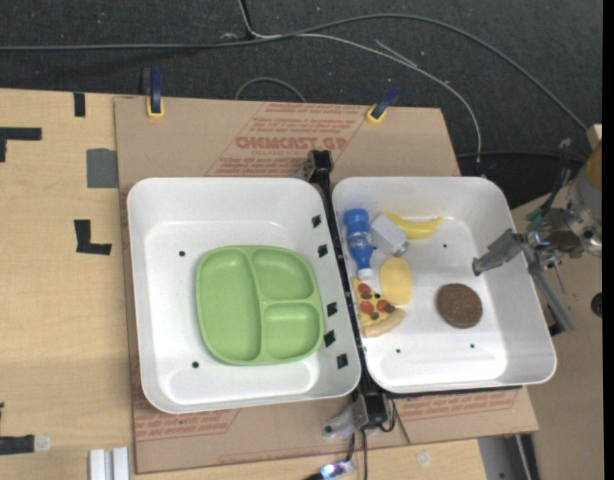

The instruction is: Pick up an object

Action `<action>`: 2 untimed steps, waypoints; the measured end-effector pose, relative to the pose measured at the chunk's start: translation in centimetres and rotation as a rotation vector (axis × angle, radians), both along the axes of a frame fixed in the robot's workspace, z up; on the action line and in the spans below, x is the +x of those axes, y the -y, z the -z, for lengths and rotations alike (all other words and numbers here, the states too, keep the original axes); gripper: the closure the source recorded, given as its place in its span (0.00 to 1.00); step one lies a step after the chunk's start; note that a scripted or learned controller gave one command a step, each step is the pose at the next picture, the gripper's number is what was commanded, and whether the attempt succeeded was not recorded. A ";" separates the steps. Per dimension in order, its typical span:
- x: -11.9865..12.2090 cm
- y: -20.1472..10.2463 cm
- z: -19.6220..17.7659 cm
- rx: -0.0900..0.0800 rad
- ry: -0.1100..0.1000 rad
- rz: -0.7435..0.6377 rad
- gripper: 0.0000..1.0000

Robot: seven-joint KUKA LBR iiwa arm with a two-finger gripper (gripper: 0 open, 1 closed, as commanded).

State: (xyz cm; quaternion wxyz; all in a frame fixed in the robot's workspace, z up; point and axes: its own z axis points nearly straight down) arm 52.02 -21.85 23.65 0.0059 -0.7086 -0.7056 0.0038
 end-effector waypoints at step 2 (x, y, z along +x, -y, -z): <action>0.2 -0.4 3.7 -0.002 0.008 -0.005 0.00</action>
